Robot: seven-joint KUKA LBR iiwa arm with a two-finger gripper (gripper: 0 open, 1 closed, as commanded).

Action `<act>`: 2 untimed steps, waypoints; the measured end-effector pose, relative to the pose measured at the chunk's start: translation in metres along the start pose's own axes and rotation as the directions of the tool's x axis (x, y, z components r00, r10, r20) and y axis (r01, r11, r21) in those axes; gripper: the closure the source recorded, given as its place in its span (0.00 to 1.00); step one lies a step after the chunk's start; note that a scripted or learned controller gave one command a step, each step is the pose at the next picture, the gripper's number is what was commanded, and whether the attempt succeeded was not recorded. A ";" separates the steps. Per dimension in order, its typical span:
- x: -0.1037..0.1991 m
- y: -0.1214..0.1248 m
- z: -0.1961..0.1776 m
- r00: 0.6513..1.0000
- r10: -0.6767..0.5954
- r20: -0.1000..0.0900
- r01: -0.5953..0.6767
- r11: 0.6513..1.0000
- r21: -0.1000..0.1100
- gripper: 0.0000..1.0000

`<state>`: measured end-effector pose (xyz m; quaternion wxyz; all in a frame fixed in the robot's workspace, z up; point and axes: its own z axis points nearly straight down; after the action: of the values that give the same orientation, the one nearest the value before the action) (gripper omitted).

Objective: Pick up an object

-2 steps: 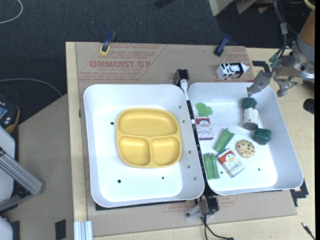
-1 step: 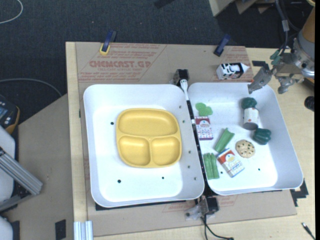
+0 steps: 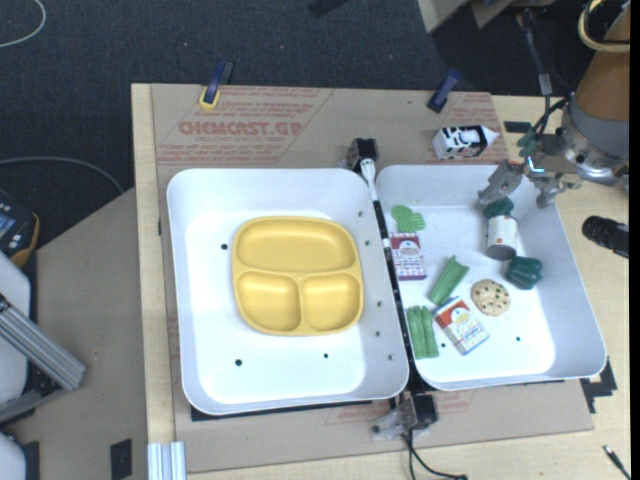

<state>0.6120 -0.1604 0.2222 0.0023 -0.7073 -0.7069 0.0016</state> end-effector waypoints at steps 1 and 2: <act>-0.009 0.003 0.054 1.000 0.000 0.000 0.000 1.000 -0.001 0.00; -0.009 0.000 0.097 1.000 0.000 -0.001 0.000 1.000 0.000 0.00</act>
<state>0.6114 -0.1691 0.1255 0.0027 -0.7071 -0.7071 0.0015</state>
